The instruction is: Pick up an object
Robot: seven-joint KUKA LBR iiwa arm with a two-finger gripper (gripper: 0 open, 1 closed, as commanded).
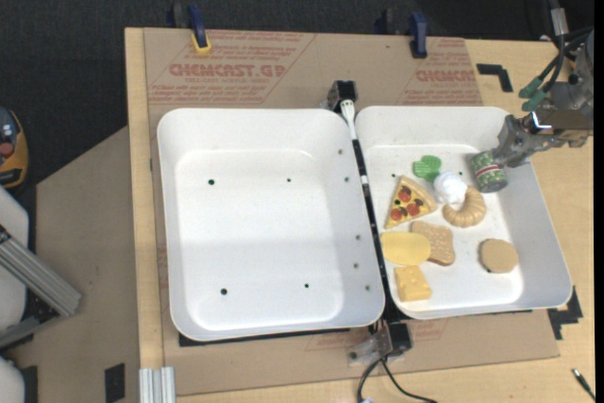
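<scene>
right bin (528, 283) edge cuts off the end effector (510, 151), fingers unclear.

- The left bin (255, 222) gives open floor across its whole width.
- In the right bin (528, 231), toy food (429, 222) crowds the middle; bare floor runs along the right wall.
- A black divider strip (363, 203) runs between the bins.

arm (574, 99): we lose it past the right edge | gripper (502, 158): fingers too small and blurred for us to read | green-and-white thing (489, 172) at its tip: we cannot identify it, contact unclear
</scene>
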